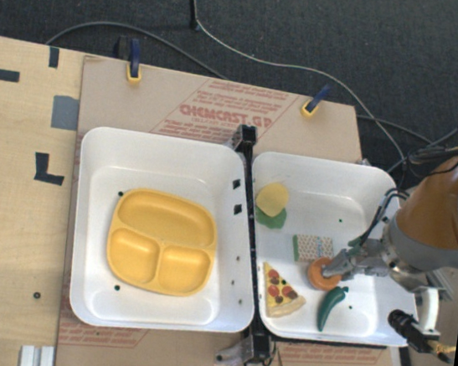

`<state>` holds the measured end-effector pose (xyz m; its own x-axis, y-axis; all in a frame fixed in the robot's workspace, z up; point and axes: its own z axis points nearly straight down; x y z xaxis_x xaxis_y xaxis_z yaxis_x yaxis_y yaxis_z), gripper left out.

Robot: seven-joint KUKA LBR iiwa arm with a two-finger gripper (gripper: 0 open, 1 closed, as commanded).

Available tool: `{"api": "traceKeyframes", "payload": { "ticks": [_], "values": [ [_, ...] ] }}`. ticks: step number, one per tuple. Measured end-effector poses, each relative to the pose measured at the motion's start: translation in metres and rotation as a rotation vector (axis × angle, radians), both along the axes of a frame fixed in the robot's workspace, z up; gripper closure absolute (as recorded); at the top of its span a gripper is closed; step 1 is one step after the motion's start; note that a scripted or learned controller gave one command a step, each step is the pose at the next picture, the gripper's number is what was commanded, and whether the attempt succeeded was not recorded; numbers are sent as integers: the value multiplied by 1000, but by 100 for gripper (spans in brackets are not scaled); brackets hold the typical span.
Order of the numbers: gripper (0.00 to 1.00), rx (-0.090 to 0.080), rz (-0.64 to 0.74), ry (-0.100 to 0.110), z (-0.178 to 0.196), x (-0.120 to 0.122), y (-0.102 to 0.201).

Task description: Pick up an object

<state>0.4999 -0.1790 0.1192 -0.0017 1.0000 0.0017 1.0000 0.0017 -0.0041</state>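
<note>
The arm [430, 223] reaches in low over the right bin [332, 174], its gripper [337, 268] down on an orange round toy [320, 274] just right of the pizza slice [280, 290]. Whether it grips the toy cannot be told.

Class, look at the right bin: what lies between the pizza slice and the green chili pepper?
In the camera view, only bare white bin floor separates the pizza slice from the green chili pepper.

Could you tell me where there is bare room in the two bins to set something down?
Right bin: bare floor along the far wall beyond the yellow-green toy. Near half crowded: pizza slice, green pepper, orange disc, gripper. Left bin: margins around the yellow tray.
</note>
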Motion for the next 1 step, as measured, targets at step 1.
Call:
{"api": "traceKeyframes", "payload": {
  "ticks": [1],
  "values": [
    [100,-2,1,-7,54,4,11]
  ]
}}
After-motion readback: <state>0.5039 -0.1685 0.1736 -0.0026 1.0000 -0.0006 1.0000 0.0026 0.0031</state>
